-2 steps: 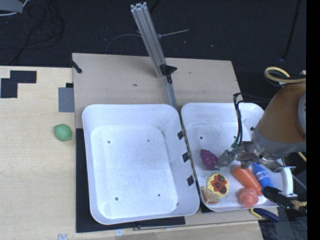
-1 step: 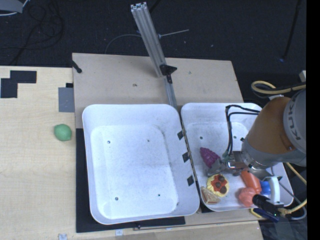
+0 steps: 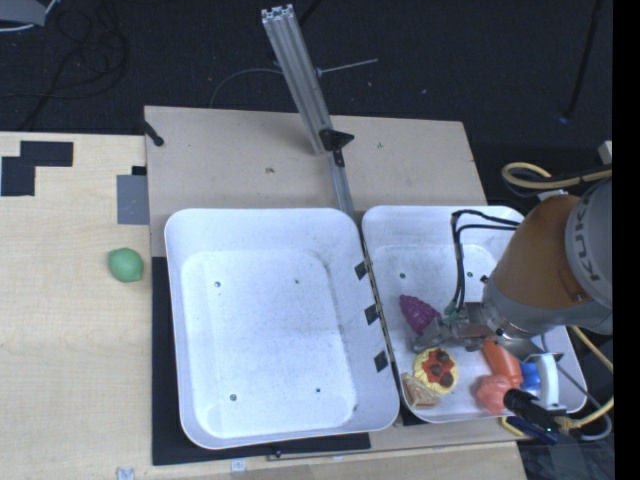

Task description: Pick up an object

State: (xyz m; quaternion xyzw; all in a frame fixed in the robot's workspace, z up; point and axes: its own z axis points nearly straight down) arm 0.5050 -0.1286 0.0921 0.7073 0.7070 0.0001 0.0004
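Several small objects lie in the right bin; a ball sits left of the left bin.

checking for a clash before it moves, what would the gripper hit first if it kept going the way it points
The gripper points toward the view's left and down, just above the round yellow toy with red spots. Going on, it would probably meet that toy first, though depth is unclear; the purple lumpy object sits beside it.
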